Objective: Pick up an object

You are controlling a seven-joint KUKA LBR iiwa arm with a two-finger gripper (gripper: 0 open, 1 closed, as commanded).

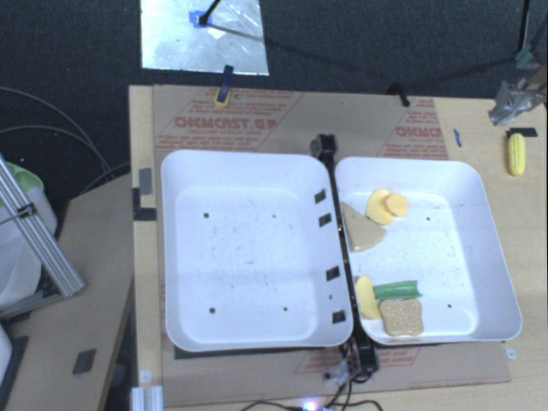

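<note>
The right bin (pixel 479 229) holds several toy food pieces. Two yellow round pieces (pixel 386 205) lie near its upper left, touching a tan wedge (pixel 360 229) below them. Near the front left lie a yellow piece (pixel 366 297), a green bean-like piece (pixel 396 289) and a tan toast slice (pixel 402 317), all close together. A grey metal part of the arm (pixel 517 99) shows at the far right edge, above the bench and apart from the bins.
The left bin (pixel 248 247) sits beside the right one, joined by a black hinge strip (pixel 336 247). A yellow corn cob (pixel 515 153) lies on the cardboard right of the bins. A silver sheet (pixel 204 24) lies beyond the bench.
</note>
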